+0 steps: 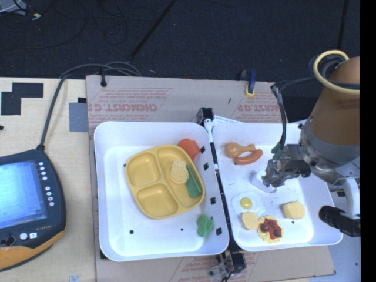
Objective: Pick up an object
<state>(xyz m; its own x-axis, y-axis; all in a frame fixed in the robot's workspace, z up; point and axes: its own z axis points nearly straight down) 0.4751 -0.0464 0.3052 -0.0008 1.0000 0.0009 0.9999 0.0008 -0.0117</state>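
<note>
My gripper (272, 179) hangs low over the middle of the right bin (322, 235), reaching in from the right. An orange hot dog toy (242, 153) lies just to its upper left. A fried egg (245, 204) sits below and to the left of it, with a pale round slice (249, 220) and a pizza piece (270, 229) near the bin's front. A yellow block of cheese (293, 210) lies below the gripper to the right. I see nothing held in the gripper.
The left bin (111, 228) holds a yellow divided tray (147, 175) with a corn cob (178, 171) and a green vegetable (194, 184). A red-orange toy (189, 147) and a broccoli piece (204, 225) lie beside the tray. A teach pendant (26, 201) rests at far left.
</note>
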